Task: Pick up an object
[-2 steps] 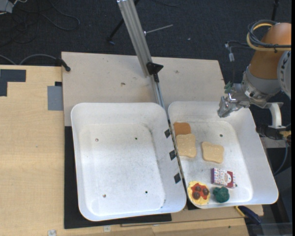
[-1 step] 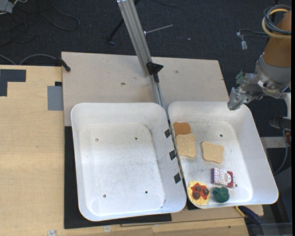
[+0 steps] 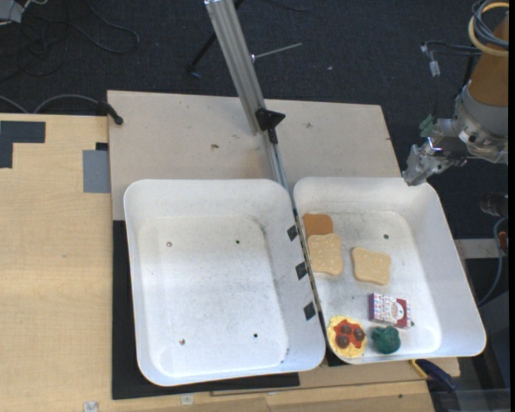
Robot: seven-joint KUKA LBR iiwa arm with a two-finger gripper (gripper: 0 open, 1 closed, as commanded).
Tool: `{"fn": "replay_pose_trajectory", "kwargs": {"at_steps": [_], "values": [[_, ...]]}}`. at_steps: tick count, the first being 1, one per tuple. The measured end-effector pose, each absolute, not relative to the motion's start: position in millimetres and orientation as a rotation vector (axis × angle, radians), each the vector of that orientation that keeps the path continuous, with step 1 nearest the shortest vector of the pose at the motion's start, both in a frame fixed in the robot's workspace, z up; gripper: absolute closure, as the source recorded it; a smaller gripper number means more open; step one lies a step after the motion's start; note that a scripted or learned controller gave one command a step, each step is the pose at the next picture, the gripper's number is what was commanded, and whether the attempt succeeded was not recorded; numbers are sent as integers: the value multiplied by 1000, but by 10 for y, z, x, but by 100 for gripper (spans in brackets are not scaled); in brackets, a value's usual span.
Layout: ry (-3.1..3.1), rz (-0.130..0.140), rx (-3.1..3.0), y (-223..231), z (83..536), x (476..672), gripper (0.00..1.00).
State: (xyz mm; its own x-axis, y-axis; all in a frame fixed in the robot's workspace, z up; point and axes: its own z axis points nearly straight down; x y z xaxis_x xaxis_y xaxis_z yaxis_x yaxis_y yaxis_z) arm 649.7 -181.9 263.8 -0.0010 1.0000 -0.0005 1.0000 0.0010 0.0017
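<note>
The worktop [image 3: 189, 131] spans the middle of the frame and carries two shallow white bins side by side. The left bin [image 3: 154, 221], at lower centre-left, has nothing to grasp in it. The right bin [image 3: 451, 281], at lower right, holds every candidate. The arm [image 3: 489, 84] enters at the upper right edge, its orange band above the wrist, and its gripper [image 3: 419, 163] hangs just off the right bin's upper right corner, outside the rim. At this size I cannot tell how the jaws stand; nothing is seen held there.

Inside the right bin, running down in size: a pale bread slice [image 3: 325, 254] lies against the divider edge, touching a browner slice [image 3: 318, 224] just above it. A second pale slice [image 3: 372, 266] lies apart to their right. At the bin's lower edge sit a round yellow pizza-like toy [image 3: 347, 336] with red spots, a small purple-and-white packet [image 3: 388, 309], and a dark green lump [image 3: 384, 340] just beside the pizza.

In my judgement the lone bread slice is the soundest pick: free on all sides and away from the walls. The gripper should travel down-left over it, descend straight, and close across its narrower width. The pieces by the divider leave little finger room.

The packet bears printing, too small to read.
</note>
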Motion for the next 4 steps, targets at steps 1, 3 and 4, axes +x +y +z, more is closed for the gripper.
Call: {"fn": "replay_pose_trajectory", "kwargs": {"at_steps": [1,3,4], "values": [[2227,0,2220,-1336,2661,6395,100],[2229,-4,2223,-378,2339,6042,100],[2231,-3,2220,190,2393,5856,100]]}}
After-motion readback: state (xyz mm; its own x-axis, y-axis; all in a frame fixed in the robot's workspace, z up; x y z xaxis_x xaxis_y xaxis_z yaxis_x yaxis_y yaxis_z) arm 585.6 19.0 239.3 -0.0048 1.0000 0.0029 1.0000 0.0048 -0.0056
